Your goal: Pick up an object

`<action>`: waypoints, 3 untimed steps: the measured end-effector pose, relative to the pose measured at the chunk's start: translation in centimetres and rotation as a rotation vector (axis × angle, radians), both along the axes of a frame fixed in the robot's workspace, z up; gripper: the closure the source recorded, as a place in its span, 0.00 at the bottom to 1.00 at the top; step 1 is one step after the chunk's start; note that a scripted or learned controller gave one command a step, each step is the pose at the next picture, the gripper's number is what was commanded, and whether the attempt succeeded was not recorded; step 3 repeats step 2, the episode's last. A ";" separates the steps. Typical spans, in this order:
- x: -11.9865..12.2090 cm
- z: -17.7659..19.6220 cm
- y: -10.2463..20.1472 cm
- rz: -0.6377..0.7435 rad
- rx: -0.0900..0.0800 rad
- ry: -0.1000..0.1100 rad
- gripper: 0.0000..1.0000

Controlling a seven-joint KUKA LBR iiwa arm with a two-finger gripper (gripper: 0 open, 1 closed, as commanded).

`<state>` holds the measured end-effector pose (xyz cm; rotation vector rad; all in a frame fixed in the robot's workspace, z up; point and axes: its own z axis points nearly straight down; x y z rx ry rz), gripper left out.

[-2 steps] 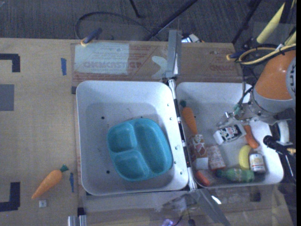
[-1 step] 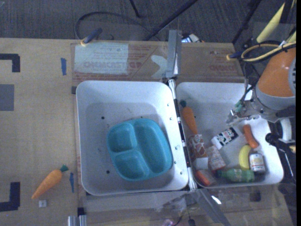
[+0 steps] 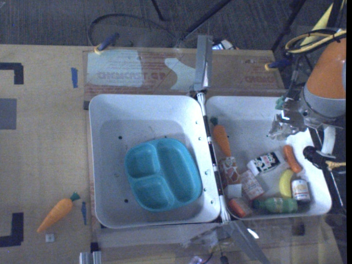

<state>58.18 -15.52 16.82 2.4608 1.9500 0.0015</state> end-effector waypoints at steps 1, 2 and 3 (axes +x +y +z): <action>-7.5 -1.1 -6.1 -0.169 0.002 0.005 1.00; -8.4 -6.4 -5.5 -0.370 -0.004 -0.012 1.00; -8.4 -6.4 -5.5 -0.370 -0.004 -0.012 1.00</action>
